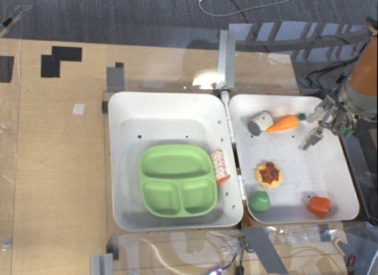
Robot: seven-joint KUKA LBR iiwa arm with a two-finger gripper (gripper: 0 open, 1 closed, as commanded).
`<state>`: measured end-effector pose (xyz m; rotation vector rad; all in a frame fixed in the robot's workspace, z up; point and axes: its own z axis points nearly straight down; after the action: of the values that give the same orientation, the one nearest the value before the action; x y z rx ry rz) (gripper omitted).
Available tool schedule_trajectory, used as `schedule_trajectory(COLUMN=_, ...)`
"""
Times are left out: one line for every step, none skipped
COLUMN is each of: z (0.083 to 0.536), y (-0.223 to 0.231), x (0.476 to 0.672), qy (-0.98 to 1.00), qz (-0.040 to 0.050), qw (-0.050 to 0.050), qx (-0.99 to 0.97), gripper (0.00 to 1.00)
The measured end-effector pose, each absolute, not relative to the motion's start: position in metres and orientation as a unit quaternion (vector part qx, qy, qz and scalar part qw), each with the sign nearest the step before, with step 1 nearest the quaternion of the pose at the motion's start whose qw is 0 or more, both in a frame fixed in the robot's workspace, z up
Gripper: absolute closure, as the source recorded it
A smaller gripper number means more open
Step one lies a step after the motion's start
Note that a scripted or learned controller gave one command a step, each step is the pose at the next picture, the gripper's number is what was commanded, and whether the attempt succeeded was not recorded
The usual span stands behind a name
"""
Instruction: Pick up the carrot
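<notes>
Gripper [322, 127] first: mine hangs at the right edge of the frame, over the upper right part of the right bin [348, 176], fingers spread apart with nothing between them. One finger [309, 140] slants down toward the bin floor, the other reaches left toward the carrot's leafy end, and I see a gap between us.

Starting at the bottom of the frame and working up through the right bin: a red-orange pepper-like toy [319, 206] sits in the lower right corner, a green round toy [259, 201] in the lower left corner by the divider. Just above that, a small pizza-like disc [269, 174] with red topping lies mid-bin. Farther up, there's the carrot [282, 124], lying on its side in the upper middle of the bin, orange body pointing left, green tip toward my fingers. Its narrow end is touching or just beside a small grey-and-white cylinder [259, 122].

Over in the left bin [121, 161], a green divided plate [177, 180] fills the lower centre, with a small patterned packet [219, 165] against its right rim.
</notes>
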<state>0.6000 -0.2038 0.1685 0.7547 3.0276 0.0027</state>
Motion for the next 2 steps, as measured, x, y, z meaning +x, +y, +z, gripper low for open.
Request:
schedule_trajectory(z=0.142, y=-0.2048, x=0.6, qy=0.993, qz=-0.0001, qw=0.005, qx=0.114, gripper=0.0)
schedule_trajectory(z=0.142, y=-0.2047, x=0.6001, qy=0.993, qz=0.0, qw=0.005, qx=0.114, gripper=0.0)
